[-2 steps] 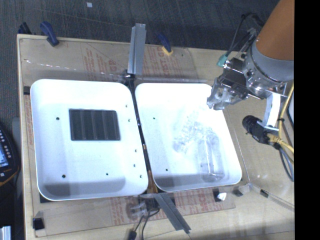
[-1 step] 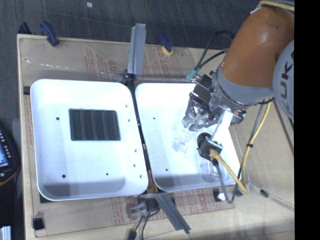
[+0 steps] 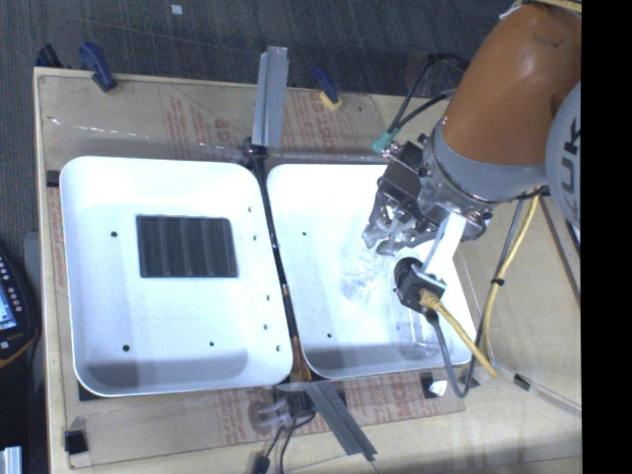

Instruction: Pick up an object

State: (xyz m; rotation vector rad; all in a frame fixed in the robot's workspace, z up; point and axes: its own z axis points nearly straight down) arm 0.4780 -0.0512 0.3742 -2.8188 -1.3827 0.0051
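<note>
- The arm [image 3: 513, 87] reaches in from the right, its orange band bulking large over the right bin [image 3: 326, 344].
- The gripper [image 3: 387, 233] hangs over the upper right part of that bin, just above the white floor.
- Whether it is clenched or released, I cannot tell; glare and clutter blur that whole spot.
- A clear, glassy object [image 3: 357, 282] lies on the right bin's floor just below the gripper, faint against the white.
- Whether the gripper touches that clear object is not readable from here.
- Over in the left bin [image 3: 89, 265], a dark ribbed rectangle [image 3: 187, 246] lies flat near the middle, well apart from the gripper.
- A yellow cable [image 3: 459, 329] trails down from the wrist across the right bin's right side.
- Blue clamps [image 3: 99, 67] sit along the bench's [image 3: 513, 423] far edge.
</note>
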